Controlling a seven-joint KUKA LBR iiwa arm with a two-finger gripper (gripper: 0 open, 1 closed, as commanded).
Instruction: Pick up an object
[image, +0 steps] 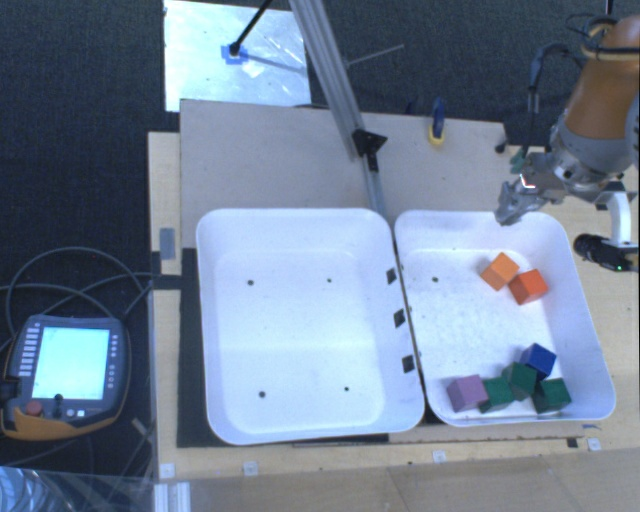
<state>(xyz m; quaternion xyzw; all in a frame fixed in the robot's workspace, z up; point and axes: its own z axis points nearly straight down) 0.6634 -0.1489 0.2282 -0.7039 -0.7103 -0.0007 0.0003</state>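
i see two orange blocks (514, 279) touching each other in the upper part of the right bin (440, 300). a blue block (538, 357), three green blocks (522, 385) and a pink block (465, 392) huddle along that bin's near edge, well apart from the orange pair. my tool (513, 208) hangs over the far rim of the right bin, above the orange blocks and carrying nothing. the left bin (300, 320) sits beside it on the bench (280, 150).
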